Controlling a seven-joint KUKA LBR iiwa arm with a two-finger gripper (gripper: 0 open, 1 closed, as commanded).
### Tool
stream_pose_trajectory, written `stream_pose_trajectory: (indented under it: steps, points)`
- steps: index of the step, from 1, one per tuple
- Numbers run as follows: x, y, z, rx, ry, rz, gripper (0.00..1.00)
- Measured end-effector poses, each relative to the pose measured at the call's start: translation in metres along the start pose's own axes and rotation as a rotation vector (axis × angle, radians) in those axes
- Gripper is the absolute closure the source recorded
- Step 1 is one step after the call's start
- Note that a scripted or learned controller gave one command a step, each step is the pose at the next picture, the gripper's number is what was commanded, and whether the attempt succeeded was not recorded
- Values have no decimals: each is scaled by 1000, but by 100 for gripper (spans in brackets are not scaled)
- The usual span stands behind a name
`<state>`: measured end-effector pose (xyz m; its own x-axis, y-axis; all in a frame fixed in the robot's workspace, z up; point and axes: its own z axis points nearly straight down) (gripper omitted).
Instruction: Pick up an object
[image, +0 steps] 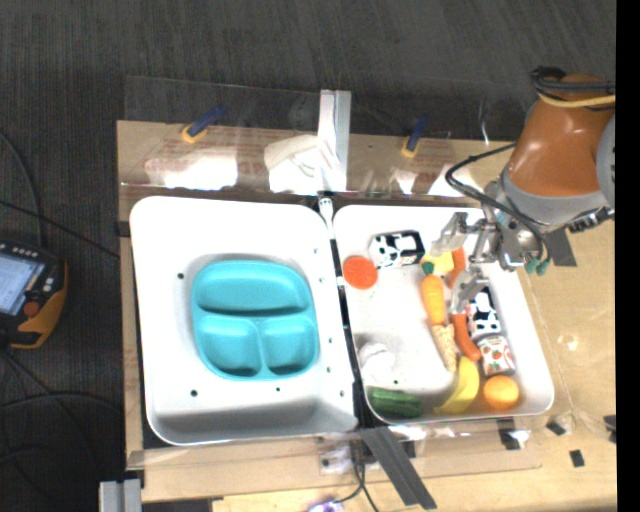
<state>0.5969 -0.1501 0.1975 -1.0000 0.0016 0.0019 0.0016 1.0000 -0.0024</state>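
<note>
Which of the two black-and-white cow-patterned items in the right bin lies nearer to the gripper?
The cow-patterned item along the right bin's right side, just below the gripper. The other cow-patterned item lies further left, near the orange ball.

My workspace, seen from above

My table (580, 350) is pale wood, standing on dark grey carpet (60, 60). A clear sheet (250, 140) is held along its far edge by blue and yellow clamps (203, 123). A handheld control pendant (28, 290) lies on the floor to the left, trailing black cables (30, 395).
</note>
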Motion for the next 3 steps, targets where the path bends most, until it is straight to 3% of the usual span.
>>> stream_pose_trajectory:
  steps: [1,2,3]
  points:
    - [2,21,104,1,-1,12,0]
    - [2,21,95,6,-2,11,100]
    - [2,21,95,6,-2,11,0]
